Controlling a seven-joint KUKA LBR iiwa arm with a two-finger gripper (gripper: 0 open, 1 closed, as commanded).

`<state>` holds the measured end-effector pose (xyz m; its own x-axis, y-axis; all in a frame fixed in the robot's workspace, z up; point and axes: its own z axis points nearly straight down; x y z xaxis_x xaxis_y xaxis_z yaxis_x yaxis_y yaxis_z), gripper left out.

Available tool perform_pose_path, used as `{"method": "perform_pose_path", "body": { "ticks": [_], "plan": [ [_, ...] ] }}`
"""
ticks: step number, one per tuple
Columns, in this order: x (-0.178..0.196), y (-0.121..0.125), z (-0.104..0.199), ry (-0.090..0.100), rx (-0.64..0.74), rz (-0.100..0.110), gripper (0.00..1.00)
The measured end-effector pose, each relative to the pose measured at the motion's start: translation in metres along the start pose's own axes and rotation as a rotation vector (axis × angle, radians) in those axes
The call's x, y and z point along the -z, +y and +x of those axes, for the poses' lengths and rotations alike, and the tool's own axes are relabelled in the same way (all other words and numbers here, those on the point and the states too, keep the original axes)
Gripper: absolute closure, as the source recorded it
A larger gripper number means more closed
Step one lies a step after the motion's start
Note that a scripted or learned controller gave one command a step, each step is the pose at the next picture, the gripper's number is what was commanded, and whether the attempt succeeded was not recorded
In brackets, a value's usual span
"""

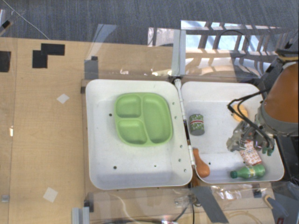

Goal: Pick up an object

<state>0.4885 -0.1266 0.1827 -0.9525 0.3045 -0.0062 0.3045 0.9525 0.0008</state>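
The right bin (219, 93) holds the arm (282, 101) at three o'clock, with its gripper (243, 141) low over a red-and-white packet (252, 155) at five; whether it has clenched, I cannot tell. Closing there could pinch only the packet's edge, or nudge the green bottle (247, 172) just below, while the small can (196, 124) at nine sits well apart.

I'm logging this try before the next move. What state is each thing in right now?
Green plate: flat in the left bin, its compartments bare.
Small can: upright, right bin.
Green bottle: on its side.
Orange thing: lying against the divider.
Pincer: low in the right bin.
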Motion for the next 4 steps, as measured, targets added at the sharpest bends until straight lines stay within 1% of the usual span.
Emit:
{"method": "perform_pose_path", "body": {
  "ticks": [1, 2, 3, 4],
  "plan": [
    [-0.014, -0.011, -0.004, 0.000, 0.170, 0.000, 1.00],
    [-0.004, 0.040, 0.012, -0.001, -0.067, -0.002, 1.00],
    [0.003, 0.074, 0.023, -0.002, 0.273, -0.002, 1.00],
    [0.003, 0.077, 0.024, -0.002, 0.501, -0.001, 1.00]
  ]
}}
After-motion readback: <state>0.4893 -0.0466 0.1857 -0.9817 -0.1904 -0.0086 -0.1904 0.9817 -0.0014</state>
